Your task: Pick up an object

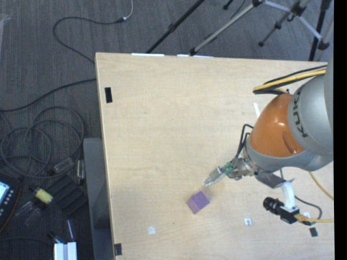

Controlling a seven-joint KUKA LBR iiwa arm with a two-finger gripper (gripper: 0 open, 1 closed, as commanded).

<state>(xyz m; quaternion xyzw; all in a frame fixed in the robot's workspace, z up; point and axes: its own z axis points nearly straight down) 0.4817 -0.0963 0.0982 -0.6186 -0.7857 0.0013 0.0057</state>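
Observation:
A small purple cube lies on the light wooden bench top, near its front. My gripper hangs a little above and to the right of the cube, apart from it, pointing left and down. Nothing shows in the gripper. Behind it, the arm's orange band and grey body come in from the right.
Two tiny white tags lie near the front edge and a black mark sits by the left edge. A black connector with cable hangs below the wrist. Cables and gear cover the floor left of the bench.

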